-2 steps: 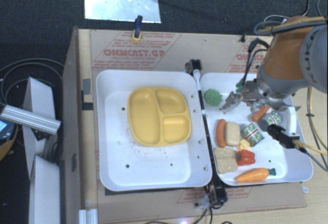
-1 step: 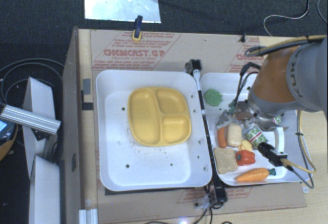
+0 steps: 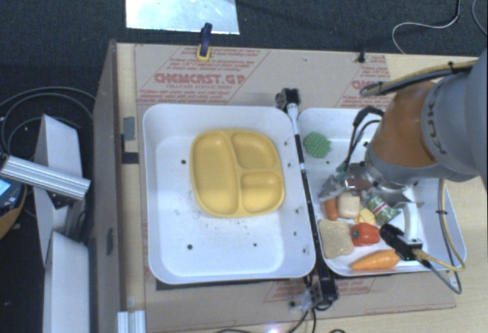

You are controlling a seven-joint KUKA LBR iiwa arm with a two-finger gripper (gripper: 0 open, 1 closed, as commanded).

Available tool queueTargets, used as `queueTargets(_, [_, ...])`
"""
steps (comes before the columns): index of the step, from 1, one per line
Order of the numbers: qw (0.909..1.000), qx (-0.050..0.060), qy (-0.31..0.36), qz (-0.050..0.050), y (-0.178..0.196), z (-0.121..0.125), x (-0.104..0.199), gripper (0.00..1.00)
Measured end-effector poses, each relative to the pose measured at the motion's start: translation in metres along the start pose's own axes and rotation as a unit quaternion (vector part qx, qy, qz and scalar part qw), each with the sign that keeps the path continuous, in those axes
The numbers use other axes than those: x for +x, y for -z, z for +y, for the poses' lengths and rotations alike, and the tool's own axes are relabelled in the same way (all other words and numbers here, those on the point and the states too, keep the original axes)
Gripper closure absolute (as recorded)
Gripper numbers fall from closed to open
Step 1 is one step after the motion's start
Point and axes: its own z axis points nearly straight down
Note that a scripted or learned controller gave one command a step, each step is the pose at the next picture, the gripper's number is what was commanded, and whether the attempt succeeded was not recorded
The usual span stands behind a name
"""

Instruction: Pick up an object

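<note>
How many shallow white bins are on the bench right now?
2. The left white bin holds a yellow divided plastic tray; the right white bin holds the small food items under the arm.

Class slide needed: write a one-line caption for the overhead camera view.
Grey arm with orange band reaches over the right white bin of toy food, beside the yellow divided plastic tray in the left white bin.

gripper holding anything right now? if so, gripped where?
Cannot be told. The gripper is low in the right bin, among the toy food near a small cream piece, but the arm hides whether anything sits in its grasp.
</note>
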Motion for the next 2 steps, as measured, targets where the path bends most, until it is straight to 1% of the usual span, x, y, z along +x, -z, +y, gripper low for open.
queueTargets(1, [1.0000, -0.001, 0.001, 0.000, 0.010, 0.001, 0.000, 1.00])
queueTargets(2, [1.0000, -0.002, 0.002, 0.000, 0.101, 0.029, 0.069, 1.00])
